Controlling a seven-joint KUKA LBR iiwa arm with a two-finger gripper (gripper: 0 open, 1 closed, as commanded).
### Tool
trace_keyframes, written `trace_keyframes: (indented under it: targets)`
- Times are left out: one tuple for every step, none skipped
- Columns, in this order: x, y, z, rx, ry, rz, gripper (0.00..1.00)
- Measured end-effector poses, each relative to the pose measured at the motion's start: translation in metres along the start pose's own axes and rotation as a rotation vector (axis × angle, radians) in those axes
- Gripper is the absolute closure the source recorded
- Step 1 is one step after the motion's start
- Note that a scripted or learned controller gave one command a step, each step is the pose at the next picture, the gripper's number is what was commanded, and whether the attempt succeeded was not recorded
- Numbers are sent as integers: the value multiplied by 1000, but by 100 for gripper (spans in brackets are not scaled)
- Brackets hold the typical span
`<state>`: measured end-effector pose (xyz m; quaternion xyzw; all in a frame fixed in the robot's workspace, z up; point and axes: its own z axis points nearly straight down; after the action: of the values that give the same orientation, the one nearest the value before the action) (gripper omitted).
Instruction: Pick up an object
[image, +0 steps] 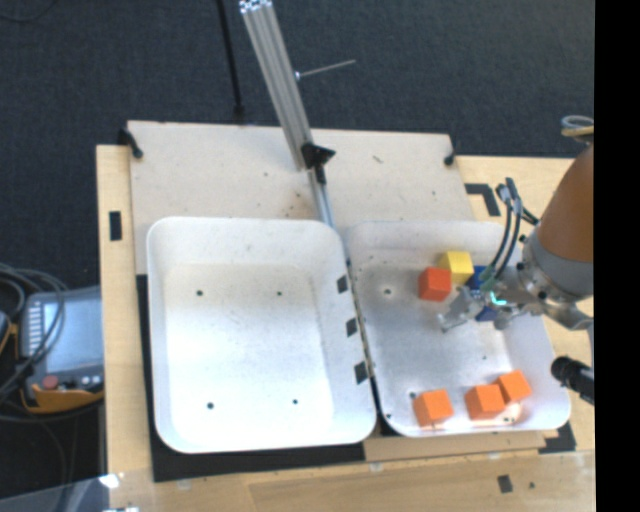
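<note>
Orange block (434, 284) sits at ten o'clock of the gripper (462, 315) in the right bin (395, 410), yellow block (459, 263) touching it; grip state unclear. Centre over one block before descending.

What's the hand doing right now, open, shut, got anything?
Hand: low in the right bin, just below the orange block and yellow block; open or shut cannot be told, and no object is seen in it.
</note>
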<state>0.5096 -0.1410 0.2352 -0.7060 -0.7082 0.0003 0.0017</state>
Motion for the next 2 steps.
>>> trace_keyframes:
  targets:
    - [0,1,-2,-5,-1,2,0]
    - [0,-3,41,1,-3,5,0]
